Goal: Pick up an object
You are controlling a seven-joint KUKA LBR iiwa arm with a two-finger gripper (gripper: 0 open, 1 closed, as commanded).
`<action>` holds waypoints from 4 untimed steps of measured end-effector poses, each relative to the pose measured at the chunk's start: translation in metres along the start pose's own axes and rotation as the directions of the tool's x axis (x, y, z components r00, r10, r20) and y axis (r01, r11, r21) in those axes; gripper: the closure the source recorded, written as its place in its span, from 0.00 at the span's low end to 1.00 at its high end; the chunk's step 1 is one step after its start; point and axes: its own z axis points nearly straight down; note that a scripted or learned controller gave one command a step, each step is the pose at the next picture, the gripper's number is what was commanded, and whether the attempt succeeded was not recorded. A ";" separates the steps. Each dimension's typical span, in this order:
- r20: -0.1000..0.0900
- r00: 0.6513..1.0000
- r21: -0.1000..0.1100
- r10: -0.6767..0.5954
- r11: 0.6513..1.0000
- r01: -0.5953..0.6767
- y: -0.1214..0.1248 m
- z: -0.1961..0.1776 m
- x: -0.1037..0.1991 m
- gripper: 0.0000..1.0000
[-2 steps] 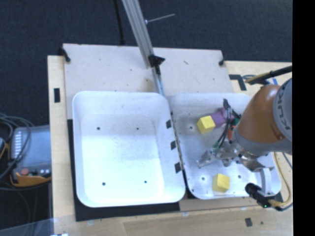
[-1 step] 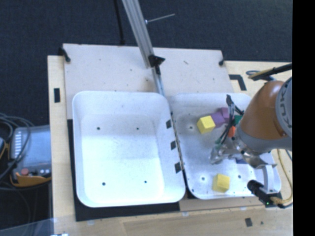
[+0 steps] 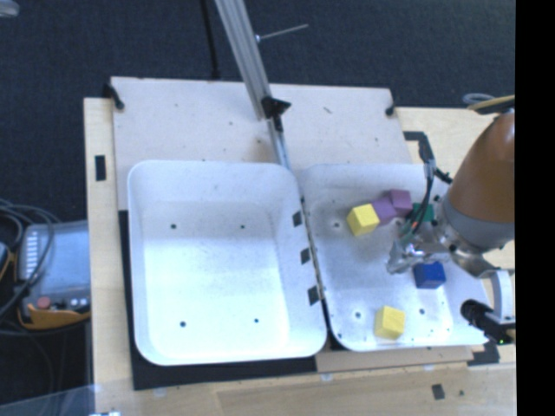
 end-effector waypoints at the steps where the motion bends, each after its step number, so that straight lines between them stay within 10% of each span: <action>1: 0.000 1.000 0.000 -0.001 1.000 0.001 -0.006 -0.053 0.003 1.00; 2: 0.000 1.000 0.002 -0.001 1.000 0.001 -0.005 -0.094 0.002 1.00; 4: -0.003 1.000 0.006 -0.005 1.000 0.005 0.049 -0.071 0.098 1.00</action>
